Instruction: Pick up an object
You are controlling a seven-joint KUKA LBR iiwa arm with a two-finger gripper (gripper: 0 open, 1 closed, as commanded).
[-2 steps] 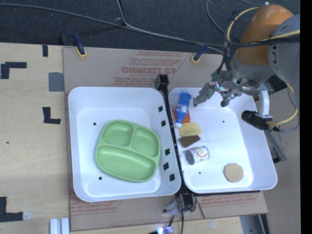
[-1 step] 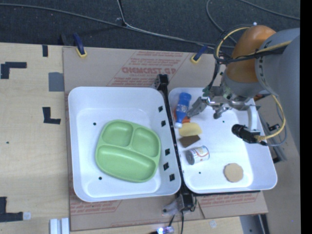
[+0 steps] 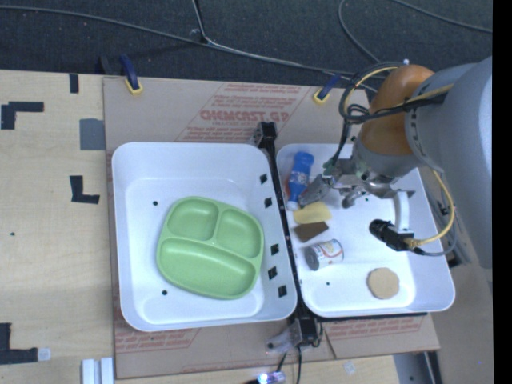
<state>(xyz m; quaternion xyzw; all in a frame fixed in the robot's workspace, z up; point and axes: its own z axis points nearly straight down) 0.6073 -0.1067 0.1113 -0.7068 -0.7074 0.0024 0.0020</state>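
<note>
Camera view: two white bins sit side by side on a sheet of brown cardboard (image 3: 240, 106). The left bin (image 3: 128, 160) holds a pale green divided plate (image 3: 211, 246), which lies flat in the middle of the bin with its compartments facing up.

The right bin (image 3: 436, 296) holds all the small things, most of them in a rough column along its left wall. At the far end of the column lies a blue bottle (image 3: 301, 170), set lengthwise along the wall. Just in front of it is a yellow piece (image 3: 312, 213), and a brown block (image 3: 312, 230) lies against the near side of that piece. Nearer still is a small white can with a red label (image 3: 324, 254), lying on its side. A round tan disc (image 3: 383, 282) lies apart from the others, flat on the floor of the bin towards its near right corner.

The grey arm, with its orange band (image 3: 396, 106), reaches in from the right over the far part of the right bin. The gripper (image 3: 318, 192) is low over the left side of that bin, just beside the lower end of the blue bottle and above the yellow piece. I cannot tell from this angle whether the gripper is open or closed, and I see nothing held in it.
</note>
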